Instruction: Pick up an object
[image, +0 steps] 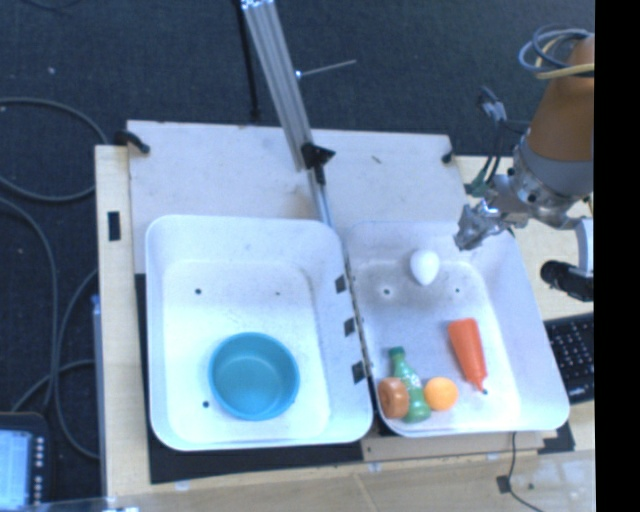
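Observation:
In the right bin (520, 300) lie a white egg-shaped object (425, 266) near the back, an orange carrot (467, 351) at the right, and a cluster at the front: a green bottle (407, 380), a brown-red object (393, 398) and an orange ball (441, 393). The gripper (470, 236) hangs over the bin's back right corner, right of and slightly above the white object, apart from it. Nothing shows between its fingers.
The left bin (170, 300) holds a blue bowl (254, 375) at its front. A metal pole (285, 90) slants from the top down to the join between the bins. Cables lie on the dark floor at the left. A keyboard (570, 350) sits at the right.

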